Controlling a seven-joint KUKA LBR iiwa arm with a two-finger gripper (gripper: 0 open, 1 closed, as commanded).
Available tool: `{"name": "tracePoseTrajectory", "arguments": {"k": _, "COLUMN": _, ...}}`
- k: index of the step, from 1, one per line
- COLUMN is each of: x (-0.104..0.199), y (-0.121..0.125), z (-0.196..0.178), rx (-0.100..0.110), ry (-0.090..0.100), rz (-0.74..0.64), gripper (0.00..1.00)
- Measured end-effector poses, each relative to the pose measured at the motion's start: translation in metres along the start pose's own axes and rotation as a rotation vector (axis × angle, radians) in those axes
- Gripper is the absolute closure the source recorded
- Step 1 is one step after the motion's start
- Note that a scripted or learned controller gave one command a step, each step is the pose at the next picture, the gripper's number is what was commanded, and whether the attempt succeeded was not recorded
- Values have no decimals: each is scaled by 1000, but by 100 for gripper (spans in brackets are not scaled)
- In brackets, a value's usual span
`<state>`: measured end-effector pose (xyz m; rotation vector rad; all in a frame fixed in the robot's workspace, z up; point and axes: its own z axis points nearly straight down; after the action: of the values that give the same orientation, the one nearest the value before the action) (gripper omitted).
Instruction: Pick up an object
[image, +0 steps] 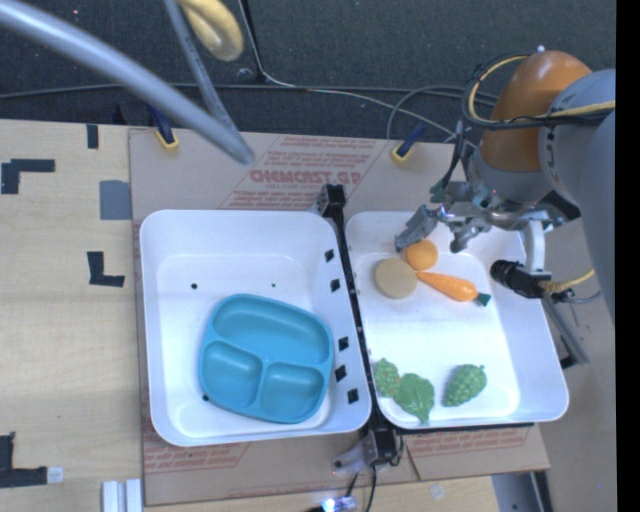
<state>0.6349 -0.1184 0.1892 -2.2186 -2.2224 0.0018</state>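
A grey robot arm with an orange band reaches in from the right, its hand (441, 232) poised with its two fingers spread apart and nothing between them, above the far end of the right bin (520, 330). Directly under the spread fingers sits a small orange ball (422, 254), the likeliest target; it lies just beside a tan round piece (396, 278) on its near-left and a toy carrot (450, 287) on its near-right.

To take the ball cleanly, the hand would probably need to come straight down with one finger on each side of it, in the gaps away from its neighbours, and close only once low enough to catch the widest part. A round, smooth item may squirt out if pinched high or off-centre, and crowding could nudge the tan piece or carrot instead.

The right bin also holds three green vegetable toys along its near edge: a small bumpy one (386, 375), a leafy one (414, 395) and a knobbly one (464, 384). The left bin (170, 300) holds a blue divided tray (266, 357), its three compartments bare. Both bins rest on a cardboard sheet (300, 170) on the bench (60, 320).
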Motion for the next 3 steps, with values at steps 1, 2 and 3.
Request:
{"name": "tracePoseTrajectory", "arguments": {"k": 1, "x": -1, "y": -2, "z": 65, "rx": 5, "ry": -1, "rz": 1, "gripper": 0}}
{"name": "tracePoseTrajectory", "arguments": {"k": 2, "x": 0, "y": 0, "z": 102, "rx": -8, "ry": -1, "rz": -2, "gripper": 0}}
{"name": "tracePoseTrajectory", "arguments": {"k": 3, "x": 1, "y": 0, "z": 92, "rx": -8, "ry": 0, "rz": -2, "gripper": 100}}
